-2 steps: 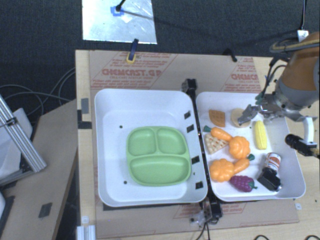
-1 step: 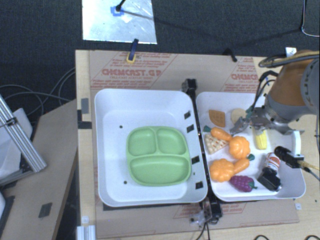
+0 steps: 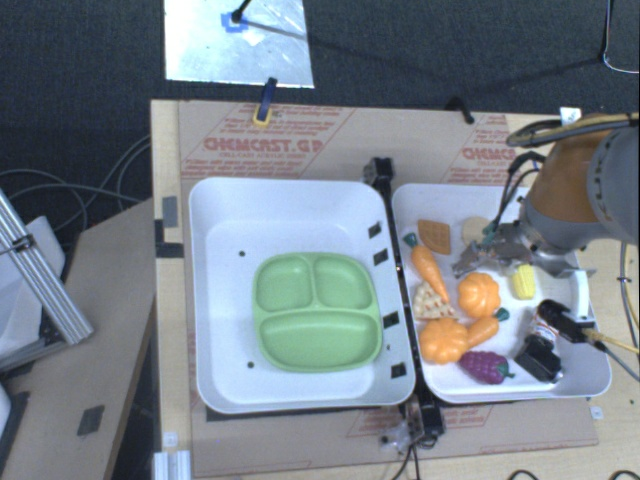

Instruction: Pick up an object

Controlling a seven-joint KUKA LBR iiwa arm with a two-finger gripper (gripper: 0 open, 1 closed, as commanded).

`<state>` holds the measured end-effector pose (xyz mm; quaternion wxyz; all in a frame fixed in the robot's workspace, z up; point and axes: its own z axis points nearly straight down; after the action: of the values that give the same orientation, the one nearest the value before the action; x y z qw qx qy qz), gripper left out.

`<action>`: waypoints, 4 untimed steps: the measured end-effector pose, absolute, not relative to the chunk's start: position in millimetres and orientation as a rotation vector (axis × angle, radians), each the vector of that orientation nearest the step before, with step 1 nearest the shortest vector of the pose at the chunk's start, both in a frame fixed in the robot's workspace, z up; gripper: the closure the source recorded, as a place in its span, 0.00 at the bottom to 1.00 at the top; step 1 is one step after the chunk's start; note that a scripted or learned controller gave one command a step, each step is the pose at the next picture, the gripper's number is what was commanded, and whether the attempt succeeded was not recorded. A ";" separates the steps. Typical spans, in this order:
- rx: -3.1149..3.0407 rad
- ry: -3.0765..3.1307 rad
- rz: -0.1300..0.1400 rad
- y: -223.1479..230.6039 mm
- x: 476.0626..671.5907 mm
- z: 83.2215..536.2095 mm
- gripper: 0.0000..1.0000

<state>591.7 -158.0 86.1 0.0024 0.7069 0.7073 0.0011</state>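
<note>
Now I see the arm (image 3: 575, 183) reaching in from the right over the right bin (image 3: 600, 373), with its gripper (image 3: 487, 255) low in the upper middle part of this bin. The metal fingers (image 3: 470, 262) point to the left, toward the toy food, but I cannot tell if they are open or closed, and I see nothing between them. Just below the gripper sits a small orange pumpkin (image 3: 478, 293), very near to the fingertips; I cannot say if they touch it. To the left of the pumpkin lies a carrot (image 3: 427, 266) on a slant, and under the carrot a pale waffle-like piece (image 3: 431, 302). Above the carrot there is a brown bread slice (image 3: 434, 235). Lower in the bin I see a bigger orange gourd (image 3: 446, 339) with another orange piece (image 3: 482, 329) beside it, and a purple grape bunch (image 3: 485, 367) near the front wall. A yellow corn piece (image 3: 523, 281) lies to the right of the pumpkin, close under the wrist. In the left bin (image 3: 215, 218) rests a green divided plate (image 3: 318, 311), about in the middle.
</note>
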 end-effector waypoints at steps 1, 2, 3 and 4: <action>2.218 2.219 0.004 -157.7 591.3 95.8 1.00; 2.219 2.217 0.004 -164.3 584.3 148.4 1.00; 2.212 2.223 0.006 -154.3 583.3 203.8 1.00; 2.214 2.224 0.003 -154.3 584.3 225.3 1.00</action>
<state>584.3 -154.3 225.3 0.0014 0.7055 0.7087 0.0009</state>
